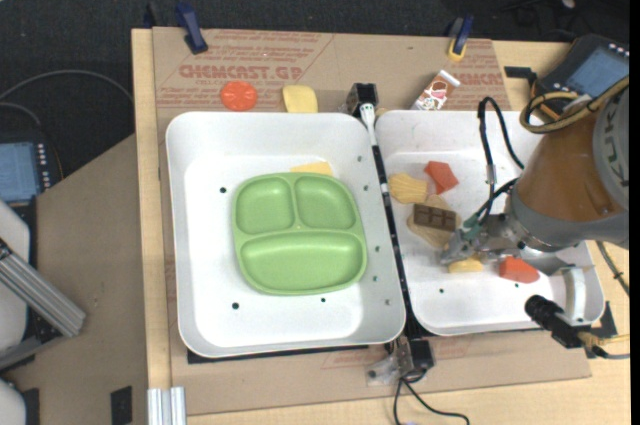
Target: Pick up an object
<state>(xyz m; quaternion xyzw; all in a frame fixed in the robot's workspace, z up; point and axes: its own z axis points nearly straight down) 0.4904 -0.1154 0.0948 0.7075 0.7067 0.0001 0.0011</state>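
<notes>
My gripper (pixel 468 241) hangs low over the middle of the right bin (pixel 470 313), at the end of the grey arm that comes in from the right. Just under it lies a small yellow piece (pixel 466 264). To its left are a brown chocolate bar (pixel 434 215) and a tan cookie (pixel 428 234) partly under the bar. A red piece (pixel 440 176) and a pale yellow piece (pixel 405 186) lie farther back. An orange-red piece (pixel 518 268) sits to the gripper's right, by the arm.
The left bin (pixel 200 213) holds a green divided plate (pixel 298 233) with a yellow slice (pixel 312 169) behind it. On the cardboard behind the bins lie an orange item (pixel 238 95), a yellow item (pixel 299 99), a black item (pixel 362 98) and a wrapped candy (pixel 436 91).
</notes>
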